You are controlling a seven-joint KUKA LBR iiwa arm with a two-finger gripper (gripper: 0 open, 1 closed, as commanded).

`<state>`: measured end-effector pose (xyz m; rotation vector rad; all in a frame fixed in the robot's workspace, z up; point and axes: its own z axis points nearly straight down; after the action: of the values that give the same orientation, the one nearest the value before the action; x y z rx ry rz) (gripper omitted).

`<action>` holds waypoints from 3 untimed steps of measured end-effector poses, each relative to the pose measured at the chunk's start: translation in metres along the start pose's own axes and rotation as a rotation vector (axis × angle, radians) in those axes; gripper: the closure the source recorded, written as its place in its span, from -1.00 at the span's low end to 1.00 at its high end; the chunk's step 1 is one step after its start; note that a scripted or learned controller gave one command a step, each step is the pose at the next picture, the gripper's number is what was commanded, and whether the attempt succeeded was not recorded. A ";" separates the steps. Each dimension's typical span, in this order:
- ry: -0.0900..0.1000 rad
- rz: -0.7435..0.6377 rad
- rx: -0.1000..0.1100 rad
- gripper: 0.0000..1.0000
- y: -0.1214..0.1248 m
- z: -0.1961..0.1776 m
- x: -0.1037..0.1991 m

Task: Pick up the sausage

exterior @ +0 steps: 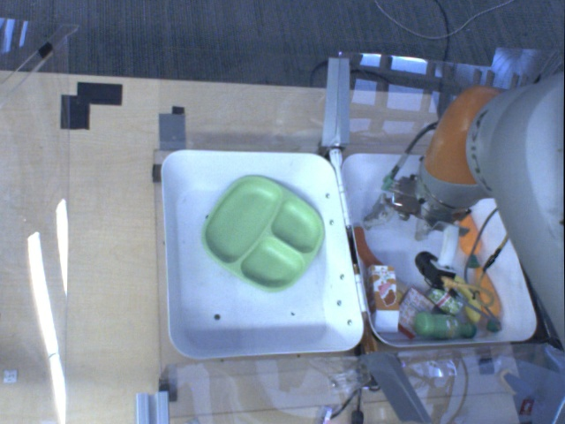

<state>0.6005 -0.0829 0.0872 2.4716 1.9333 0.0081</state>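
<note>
Bright, even overhead light fills the scene, washing the left white bin nearly shadowless. White streaks of glare run down the pale counter at left, and blue-white reflections glint off metal fittings near the top edge. The arm at right looms soft and slightly blurred; the picture is mildly grainy throughout

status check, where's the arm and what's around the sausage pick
Gripper low inside the right bin, grip state unclear. Sausage not picked out among the clutter at that bin's near end. Green divided plate sits alone in the left bin.
</note>
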 end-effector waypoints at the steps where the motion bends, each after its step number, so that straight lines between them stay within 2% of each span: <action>1: 0.001 -0.109 -0.004 -1.00 -0.022 -0.001 -0.031; 2: 0.000 -0.426 0.005 -1.00 -0.033 -0.025 -0.077; 3: -0.001 -0.245 -0.001 -1.00 -0.015 -0.001 -0.024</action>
<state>0.5797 -0.1025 0.0877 2.2150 2.2200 0.0079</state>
